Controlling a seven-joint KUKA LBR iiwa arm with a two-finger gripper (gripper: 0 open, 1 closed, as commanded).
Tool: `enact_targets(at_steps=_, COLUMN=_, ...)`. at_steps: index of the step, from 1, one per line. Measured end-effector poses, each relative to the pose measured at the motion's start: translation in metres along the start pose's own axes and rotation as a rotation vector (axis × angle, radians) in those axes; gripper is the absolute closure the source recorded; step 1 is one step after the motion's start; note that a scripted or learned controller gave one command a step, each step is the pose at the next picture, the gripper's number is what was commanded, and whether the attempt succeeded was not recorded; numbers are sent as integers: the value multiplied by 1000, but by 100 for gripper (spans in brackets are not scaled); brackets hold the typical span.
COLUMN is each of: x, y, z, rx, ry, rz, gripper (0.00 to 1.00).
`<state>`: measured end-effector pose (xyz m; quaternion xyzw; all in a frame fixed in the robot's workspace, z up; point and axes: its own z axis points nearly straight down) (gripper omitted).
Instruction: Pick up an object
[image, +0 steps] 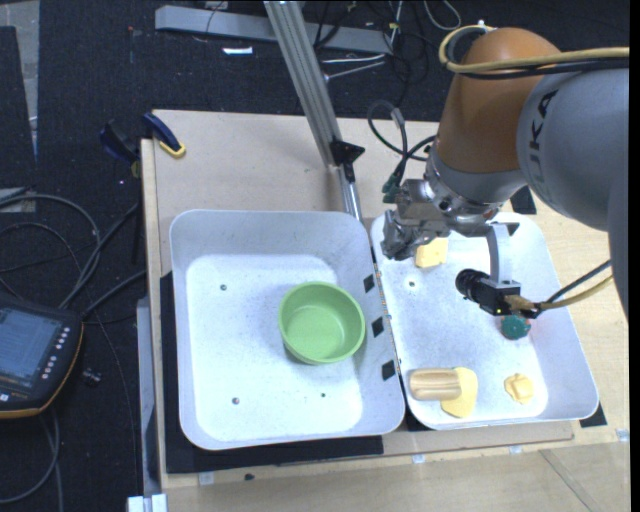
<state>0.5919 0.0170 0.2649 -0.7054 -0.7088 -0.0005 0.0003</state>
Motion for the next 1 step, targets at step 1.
enact_targets(at_steps=1, x=52, y=-17, z=23, rx=2, ry=0, rz=0, gripper=100)
